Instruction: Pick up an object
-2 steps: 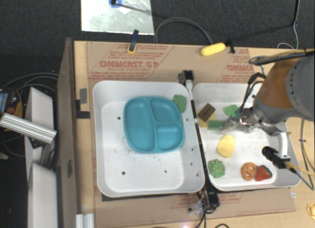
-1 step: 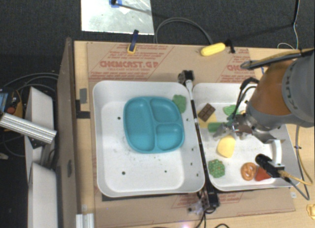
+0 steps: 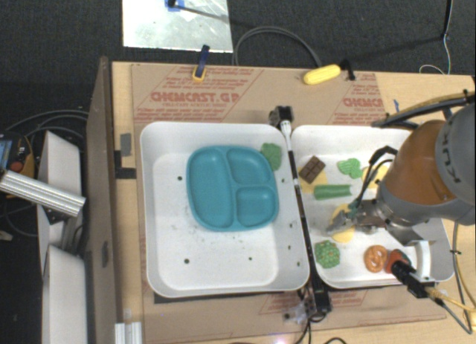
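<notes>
The gripper (image 3: 343,221) hung low in the right bin (image 3: 327,136), fingers slightly spread over a yellow piece (image 3: 343,236); a green cylinder (image 3: 331,192) lay just beside.

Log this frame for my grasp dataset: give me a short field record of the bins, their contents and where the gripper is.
left bin: blue divided tray; green piece at the tray's upper right corner
right bin: brown block, green stick, green leafy piece, green bumpy piece, yellow piece, orange ring-shaped piece
gripper: low over the right bin, above the yellow piece
grasp: nothing visibly between the fingers
bench: yellow object at the back edge
</notes>
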{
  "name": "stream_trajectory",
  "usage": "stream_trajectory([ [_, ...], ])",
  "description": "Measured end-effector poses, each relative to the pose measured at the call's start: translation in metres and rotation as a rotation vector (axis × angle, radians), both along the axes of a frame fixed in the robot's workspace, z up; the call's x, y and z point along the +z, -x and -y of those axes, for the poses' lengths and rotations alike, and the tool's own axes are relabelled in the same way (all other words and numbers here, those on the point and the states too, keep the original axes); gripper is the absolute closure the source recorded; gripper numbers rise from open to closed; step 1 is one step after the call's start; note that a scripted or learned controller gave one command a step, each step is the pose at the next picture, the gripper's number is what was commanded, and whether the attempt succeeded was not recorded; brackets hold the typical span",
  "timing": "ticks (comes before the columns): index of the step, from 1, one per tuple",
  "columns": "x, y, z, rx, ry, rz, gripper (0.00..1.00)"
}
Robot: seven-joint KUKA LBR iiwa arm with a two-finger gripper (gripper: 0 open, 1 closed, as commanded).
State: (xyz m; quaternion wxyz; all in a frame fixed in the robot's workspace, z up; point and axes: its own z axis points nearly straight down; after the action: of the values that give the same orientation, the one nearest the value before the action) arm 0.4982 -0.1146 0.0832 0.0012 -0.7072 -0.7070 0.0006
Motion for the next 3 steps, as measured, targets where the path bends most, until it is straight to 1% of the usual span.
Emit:
stream_trajectory([
  [1,0.074,-0.060,0.030,0.005,0.006,0.015,0.00],
  [2,0.003,-0.034,-0.015,0.006,-0.002,-0.001,0.00],
  [3,0.067,-0.026,-0.012,0.004,0.002,0.007,0.00],
])
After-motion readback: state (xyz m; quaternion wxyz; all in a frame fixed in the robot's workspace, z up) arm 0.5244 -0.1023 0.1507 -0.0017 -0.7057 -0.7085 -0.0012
